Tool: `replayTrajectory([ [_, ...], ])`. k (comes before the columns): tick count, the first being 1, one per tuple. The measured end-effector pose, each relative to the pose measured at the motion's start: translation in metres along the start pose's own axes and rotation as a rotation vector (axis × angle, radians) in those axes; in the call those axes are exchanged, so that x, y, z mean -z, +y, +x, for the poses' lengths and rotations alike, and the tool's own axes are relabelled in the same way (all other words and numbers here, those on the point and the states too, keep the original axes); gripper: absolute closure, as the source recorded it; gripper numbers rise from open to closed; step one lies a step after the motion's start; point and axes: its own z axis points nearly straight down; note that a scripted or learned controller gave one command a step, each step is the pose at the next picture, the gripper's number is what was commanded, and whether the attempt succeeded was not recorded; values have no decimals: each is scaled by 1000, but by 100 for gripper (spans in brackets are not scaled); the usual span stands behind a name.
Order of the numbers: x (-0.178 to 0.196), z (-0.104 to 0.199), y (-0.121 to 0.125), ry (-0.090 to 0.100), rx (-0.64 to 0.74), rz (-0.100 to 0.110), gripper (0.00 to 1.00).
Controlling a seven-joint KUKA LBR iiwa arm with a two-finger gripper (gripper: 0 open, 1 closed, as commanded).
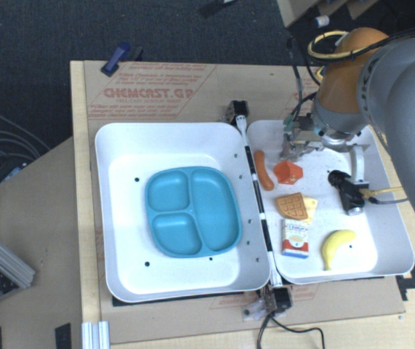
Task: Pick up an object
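On the left of the surface (83,129) I see a white bin (120,151) with a blue divided plate (192,211) lying flat in its middle. The second bin (381,257) sits right against it. Just inside its left wall lies an orange-red sausage (264,170), running along that wall. Next to it is a small red food piece (289,171). Below that is a square waffle (291,206) with a yellow slice (310,207) touching its right edge, and nearer the front stands a little carton (295,238). The hand (298,142) hangs just above and behind the red piece, close to it; I cannot tell whether it is spread or pressed together, and I see nothing held in it. Further right, a banana (336,247) lies near the front corner. The grey arm (403,100) comes in from the right.
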Motion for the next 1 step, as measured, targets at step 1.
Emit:
replayTrajectory([
  [1,0,0,0,0,0,1,0],
])
